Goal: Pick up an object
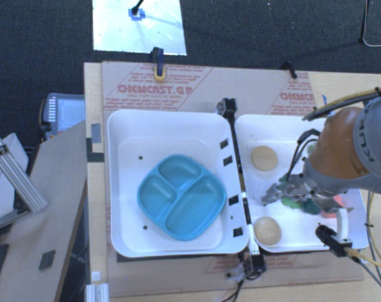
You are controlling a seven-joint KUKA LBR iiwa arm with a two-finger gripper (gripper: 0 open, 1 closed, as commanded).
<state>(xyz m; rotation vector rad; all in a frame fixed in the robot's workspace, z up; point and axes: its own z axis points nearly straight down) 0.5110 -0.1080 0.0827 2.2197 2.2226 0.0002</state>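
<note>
My gripper (272, 195) is low inside the right bin (272, 128), reaching in from the right under the grey arm with its orange band (339, 145). It sits between two tan round objects: a flat disc (264, 158) toward the back and a rounder one (268, 230) at the front edge. Right behind the gripper lies a green object (298, 202), partly hidden by the wrist. A small pink-red object (332, 214) lies further right. I see nothing held.
The left bin (124, 168) holds a blue divided plate (181, 195). A black clip strip (233, 162) runs along the wall between the bins. Cables (341, 244) trail at the right bin's front right corner. Cardboard (197, 87) lies under both bins.
</note>
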